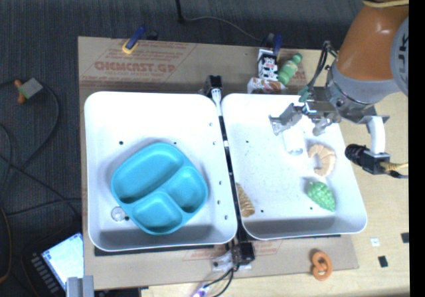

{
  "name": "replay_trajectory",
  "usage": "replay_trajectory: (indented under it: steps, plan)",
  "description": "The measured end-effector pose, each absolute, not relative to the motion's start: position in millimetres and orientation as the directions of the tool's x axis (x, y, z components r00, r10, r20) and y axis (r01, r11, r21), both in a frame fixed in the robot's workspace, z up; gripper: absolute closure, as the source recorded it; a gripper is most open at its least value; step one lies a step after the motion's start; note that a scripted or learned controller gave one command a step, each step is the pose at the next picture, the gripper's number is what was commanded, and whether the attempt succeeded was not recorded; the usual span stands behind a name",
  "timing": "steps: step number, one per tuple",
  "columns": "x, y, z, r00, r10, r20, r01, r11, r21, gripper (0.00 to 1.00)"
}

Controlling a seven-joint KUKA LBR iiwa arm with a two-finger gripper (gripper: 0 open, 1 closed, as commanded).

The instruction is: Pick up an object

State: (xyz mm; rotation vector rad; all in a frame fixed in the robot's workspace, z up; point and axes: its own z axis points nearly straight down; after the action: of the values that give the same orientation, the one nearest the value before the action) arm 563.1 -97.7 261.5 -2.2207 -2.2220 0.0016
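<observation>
My gripper (301,121) hangs over the back of the right bin (265,219), fingers spread open and nothing visibly held between them. Just below it lies a small clear object (294,142) on the bin floor. A tan croissant-like piece (323,158) rests to the gripper's front right, and a green bumpy piece (320,195) lies further forward. A tan ridged cone (244,199) leans against the bin's left wall. In the left bin (106,109) sits a blue divided plate (158,186).
A small clear item (118,214) lies beside the plate's front left corner. Behind the right bin stand a small printed box (267,71) and a green toy (289,70). An orange ring (321,264) lies on the bench in front.
</observation>
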Motion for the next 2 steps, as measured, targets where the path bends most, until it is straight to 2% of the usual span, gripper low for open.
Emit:
replay_trajectory:
  steps: [1,2]
  plan:
    - [482.9,-135.2,97.0,0.001,1.000,0.001,1.000,-0.001,-0.003,0.00]
    - [483.1,-135.0,106.5,0.002,1.000,0.002,1.000,-0.002,-0.003,1.00]
